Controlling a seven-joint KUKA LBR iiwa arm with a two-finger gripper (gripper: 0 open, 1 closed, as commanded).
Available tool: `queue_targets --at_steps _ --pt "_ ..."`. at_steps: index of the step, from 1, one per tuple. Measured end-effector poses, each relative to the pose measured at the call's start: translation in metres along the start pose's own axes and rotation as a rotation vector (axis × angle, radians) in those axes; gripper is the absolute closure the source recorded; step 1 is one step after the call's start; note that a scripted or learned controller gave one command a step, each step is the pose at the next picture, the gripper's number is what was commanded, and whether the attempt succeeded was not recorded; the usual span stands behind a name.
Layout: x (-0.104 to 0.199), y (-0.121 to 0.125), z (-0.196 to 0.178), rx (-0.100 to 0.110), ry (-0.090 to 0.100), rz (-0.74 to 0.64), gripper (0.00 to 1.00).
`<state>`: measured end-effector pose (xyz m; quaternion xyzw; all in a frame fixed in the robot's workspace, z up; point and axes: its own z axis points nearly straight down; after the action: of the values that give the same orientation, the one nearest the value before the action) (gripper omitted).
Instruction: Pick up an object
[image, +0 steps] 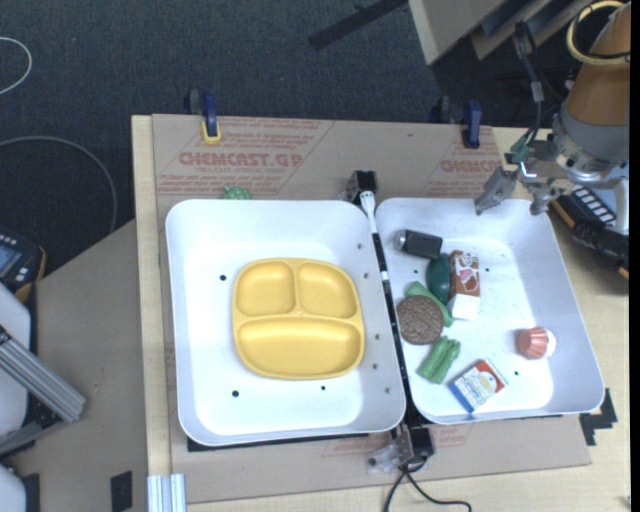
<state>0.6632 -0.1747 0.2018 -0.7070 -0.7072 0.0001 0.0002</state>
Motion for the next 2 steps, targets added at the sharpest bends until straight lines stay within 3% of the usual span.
queue_targets --at_steps 1,2 --pt "0.036 -0.073 0.114 0.013 0.006 0.001 0.0" --pt "0.032 -0.065 0.093 -0.01 -0.003 0.002 1.0"
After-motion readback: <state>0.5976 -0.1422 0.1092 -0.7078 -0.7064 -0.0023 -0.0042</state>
